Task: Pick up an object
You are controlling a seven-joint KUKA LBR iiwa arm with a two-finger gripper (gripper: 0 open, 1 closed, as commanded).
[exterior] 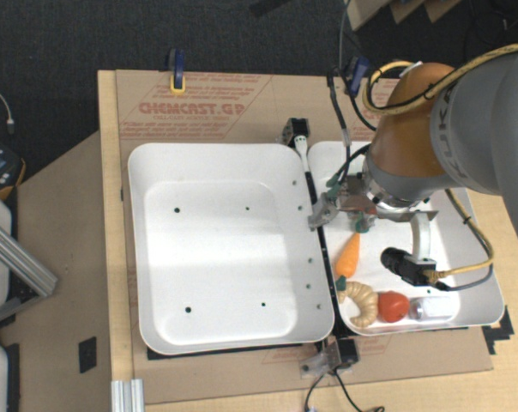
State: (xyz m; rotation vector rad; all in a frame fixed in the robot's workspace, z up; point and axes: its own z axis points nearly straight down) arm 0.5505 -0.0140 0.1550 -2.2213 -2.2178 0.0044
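Orange carrot: 1 tapered, smooth, plastic-looking piece, lying flat by the left edge of the right bin.

Status: not lifted; the carrot rests on the bin floor, unheld. The gripper hangs over that same left edge, just beyond the carrot toward the far side. Whether it is released or clenched cannot be told from this angle.

Remaining, by estimate: descent, closure on 1 item, lift.

Also toward the near-left corner:
- 1 tan curved pastry, ridged and matte.
- 1 red tomato, round and glossy.
- 1 clear bottle, on its side along the near edge.

Left bin: white, shallow, rounded corners, 4 dark dots on its floor.
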